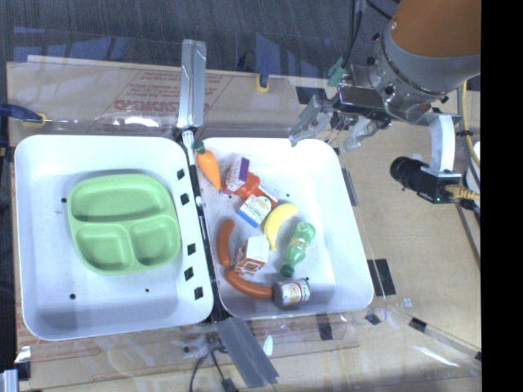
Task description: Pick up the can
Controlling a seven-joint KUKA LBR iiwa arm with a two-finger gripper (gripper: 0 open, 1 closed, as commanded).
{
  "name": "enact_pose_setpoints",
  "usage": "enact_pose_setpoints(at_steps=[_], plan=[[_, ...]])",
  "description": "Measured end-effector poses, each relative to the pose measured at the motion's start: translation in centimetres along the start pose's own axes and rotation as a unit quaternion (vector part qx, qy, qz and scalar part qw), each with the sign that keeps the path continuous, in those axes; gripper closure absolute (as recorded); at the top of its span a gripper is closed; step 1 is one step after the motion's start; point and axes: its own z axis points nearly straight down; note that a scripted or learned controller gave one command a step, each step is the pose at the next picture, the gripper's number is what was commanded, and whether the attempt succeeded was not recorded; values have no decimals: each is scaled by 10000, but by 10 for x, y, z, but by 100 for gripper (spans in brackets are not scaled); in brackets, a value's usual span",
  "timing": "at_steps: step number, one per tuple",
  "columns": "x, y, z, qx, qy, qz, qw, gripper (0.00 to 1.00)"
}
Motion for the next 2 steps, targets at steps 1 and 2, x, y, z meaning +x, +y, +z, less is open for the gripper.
enact_pose_setpoints(at_steps=[1, 2], plan=[[56, -53, 1, -1, -2, -119, 9999, 0], [38, -59, 1, 15, -9, 343, 9994, 0]])
